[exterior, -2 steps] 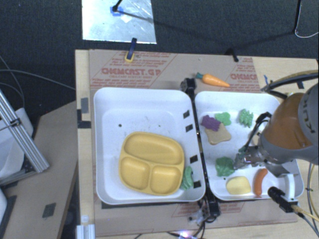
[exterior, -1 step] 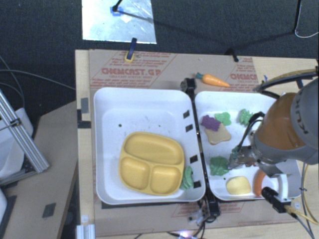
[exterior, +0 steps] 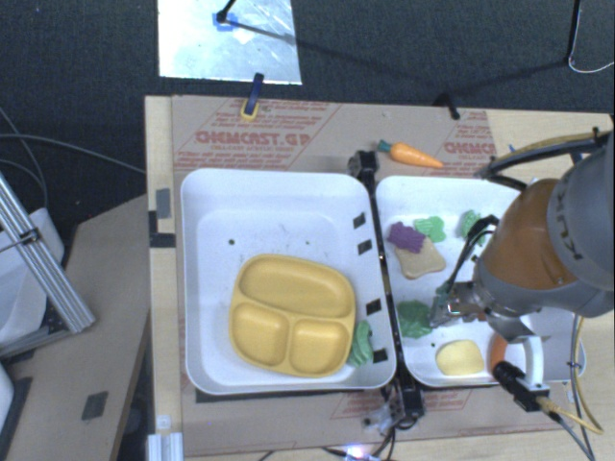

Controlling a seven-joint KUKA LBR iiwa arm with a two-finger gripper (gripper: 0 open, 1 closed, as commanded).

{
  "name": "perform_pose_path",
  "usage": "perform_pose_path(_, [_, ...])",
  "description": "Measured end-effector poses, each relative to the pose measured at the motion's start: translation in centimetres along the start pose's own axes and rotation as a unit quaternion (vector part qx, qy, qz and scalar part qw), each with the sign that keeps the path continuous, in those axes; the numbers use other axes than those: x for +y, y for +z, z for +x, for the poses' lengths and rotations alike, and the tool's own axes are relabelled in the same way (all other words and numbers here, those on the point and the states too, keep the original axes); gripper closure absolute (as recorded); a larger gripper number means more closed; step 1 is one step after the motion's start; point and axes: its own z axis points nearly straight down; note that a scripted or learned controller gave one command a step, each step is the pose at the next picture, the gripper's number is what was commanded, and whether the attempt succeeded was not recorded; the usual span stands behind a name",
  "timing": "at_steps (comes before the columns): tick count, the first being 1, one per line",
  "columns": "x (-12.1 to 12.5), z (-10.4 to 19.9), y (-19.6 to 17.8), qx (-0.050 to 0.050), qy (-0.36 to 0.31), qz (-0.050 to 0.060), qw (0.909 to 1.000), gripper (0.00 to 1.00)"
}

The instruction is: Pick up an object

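You had a yellow tray filling the left bin, a green scrap wedged against its right edge. In the right bin lay purple grapes on a tan slice, a leafy green and a pale yellow piece. A carrot sat outside. The gripper hung over the leafy green — I cannot tell its opening; the arm hid much there.

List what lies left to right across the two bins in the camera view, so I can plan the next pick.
Yellow divided tray → green leafy piece in the left bin's corner → purple grapes → pale yellow piece → arm's orange band.
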Motion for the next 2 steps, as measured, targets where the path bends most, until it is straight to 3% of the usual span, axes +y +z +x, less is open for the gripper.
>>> perform_pose_path(2, [0.1,0.8,-1.1,0.000,0.000,-0.001,1.0000,1.00])
